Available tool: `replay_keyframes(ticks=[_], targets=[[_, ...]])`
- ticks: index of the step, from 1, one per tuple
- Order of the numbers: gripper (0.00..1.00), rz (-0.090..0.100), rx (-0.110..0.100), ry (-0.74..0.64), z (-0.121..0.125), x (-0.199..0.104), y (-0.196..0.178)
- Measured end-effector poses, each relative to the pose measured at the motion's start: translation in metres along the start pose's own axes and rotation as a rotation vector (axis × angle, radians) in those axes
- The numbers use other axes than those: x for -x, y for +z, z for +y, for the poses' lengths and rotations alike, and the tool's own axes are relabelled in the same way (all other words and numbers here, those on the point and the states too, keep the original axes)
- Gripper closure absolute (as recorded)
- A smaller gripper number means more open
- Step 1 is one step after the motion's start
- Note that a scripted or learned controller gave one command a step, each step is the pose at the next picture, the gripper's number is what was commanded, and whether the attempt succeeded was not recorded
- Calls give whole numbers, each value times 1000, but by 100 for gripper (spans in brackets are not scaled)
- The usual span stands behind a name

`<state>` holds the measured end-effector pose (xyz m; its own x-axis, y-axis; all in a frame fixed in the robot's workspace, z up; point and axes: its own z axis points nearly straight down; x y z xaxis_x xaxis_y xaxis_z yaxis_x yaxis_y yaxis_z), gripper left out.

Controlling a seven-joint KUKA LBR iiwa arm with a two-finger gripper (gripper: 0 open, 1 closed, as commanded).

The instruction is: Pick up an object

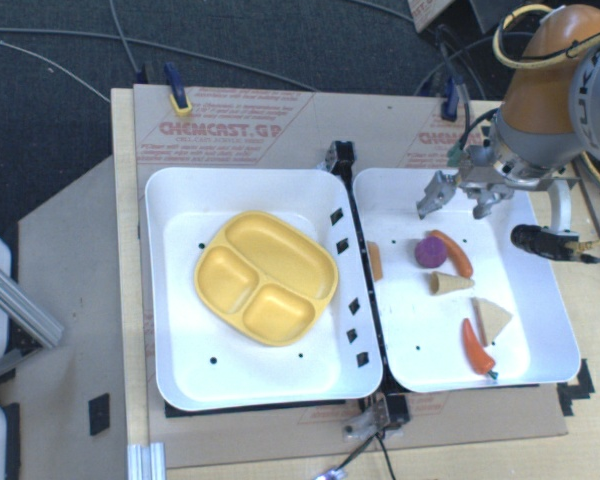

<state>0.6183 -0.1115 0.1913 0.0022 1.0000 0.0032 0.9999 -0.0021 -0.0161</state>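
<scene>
- The gripper [458,196] is seen over the upper part of the right bin [550,308], its two fingers spread apart with nothing between them.
- The arm [545,78] is seen reaching in from the upper right, orange band above the wrist.
- A purple round object [430,253] is noted below the gripper, touching an orange sausage-shaped piece [454,253] beside it.
- A tan cone-shaped piece [450,284] is found just under those two.
- A pale wedge [492,318] and an orange carrot-like piece [476,348] are noted lower in the same bin.
- A small brown stick [375,261] is seen by the right bin's left wall.
- A yellow divided tray [266,277] is recorded in the left bin [170,268], tilted.
- Both bins are carried by the bench [230,128].
</scene>
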Motion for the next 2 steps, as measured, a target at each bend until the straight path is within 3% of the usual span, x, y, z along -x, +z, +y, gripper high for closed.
replay_keyframes(ticks=[1, 2], targets=[[0, -2, 15, -3, 3, 0, -9], [0, -2, 10, -2, 6, 2, 54]])
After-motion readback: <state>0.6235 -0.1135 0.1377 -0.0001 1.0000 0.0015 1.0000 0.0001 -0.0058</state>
